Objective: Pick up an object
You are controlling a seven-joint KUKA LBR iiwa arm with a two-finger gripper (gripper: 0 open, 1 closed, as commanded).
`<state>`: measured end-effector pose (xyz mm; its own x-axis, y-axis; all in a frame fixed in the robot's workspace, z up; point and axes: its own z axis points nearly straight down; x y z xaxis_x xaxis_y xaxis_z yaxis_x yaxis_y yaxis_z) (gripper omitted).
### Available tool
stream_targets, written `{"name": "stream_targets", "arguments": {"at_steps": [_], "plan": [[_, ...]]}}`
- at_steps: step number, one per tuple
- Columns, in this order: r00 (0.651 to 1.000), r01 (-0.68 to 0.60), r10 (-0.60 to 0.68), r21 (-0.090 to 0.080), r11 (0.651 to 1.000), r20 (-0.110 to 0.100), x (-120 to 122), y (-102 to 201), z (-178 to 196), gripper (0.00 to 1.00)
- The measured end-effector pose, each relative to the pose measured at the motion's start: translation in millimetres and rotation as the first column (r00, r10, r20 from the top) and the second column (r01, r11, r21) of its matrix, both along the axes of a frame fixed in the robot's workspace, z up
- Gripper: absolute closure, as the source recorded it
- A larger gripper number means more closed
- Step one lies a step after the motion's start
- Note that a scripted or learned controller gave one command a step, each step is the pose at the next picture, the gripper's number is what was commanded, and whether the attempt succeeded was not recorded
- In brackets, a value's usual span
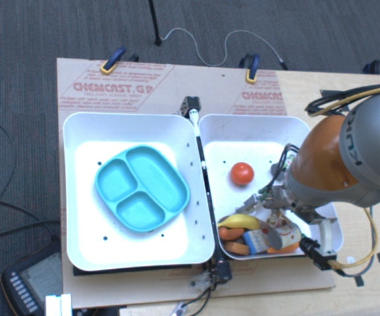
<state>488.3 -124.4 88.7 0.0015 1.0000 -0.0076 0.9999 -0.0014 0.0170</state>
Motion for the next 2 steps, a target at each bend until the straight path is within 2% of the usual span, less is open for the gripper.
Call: {"name": "stream_targets", "arguments": {"at_steps": [1,2], "plan": [[1.000,-0.001,0.001,0.005,1.000,-0.009,28,-65,-1,0.00],[1.000,-0.001,0.001,0.004,1.000,-0.006,29,-65,10,1.00]]}}
